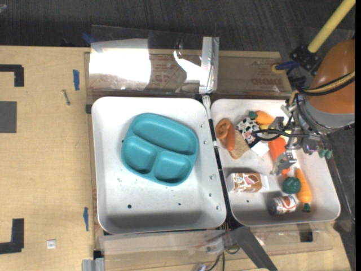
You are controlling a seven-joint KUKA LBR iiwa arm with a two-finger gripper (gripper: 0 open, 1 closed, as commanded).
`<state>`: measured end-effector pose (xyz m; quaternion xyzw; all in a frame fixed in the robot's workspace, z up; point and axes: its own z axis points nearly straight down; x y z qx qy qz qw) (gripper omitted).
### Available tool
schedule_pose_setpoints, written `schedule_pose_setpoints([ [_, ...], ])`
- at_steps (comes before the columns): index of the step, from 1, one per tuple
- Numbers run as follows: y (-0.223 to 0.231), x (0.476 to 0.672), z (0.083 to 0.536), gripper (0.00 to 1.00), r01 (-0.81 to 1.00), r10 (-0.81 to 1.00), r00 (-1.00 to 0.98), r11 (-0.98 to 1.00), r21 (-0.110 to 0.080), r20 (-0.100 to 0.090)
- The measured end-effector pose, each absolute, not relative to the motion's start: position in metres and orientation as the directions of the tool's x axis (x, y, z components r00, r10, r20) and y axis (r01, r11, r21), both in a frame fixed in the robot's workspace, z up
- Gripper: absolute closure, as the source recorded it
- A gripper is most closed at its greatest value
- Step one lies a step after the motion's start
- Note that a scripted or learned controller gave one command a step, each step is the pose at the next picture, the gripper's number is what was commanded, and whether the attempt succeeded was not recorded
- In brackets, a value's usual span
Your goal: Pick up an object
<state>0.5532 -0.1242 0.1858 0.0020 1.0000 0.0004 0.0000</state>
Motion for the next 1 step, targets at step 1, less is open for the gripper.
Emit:
schedule_pose_setpoints([
  [1, -0.1581, 0.5381, 0.0894, 0.0, -0.115, -0.115, -0.993, 0.993, 0.0, -0.005],
])
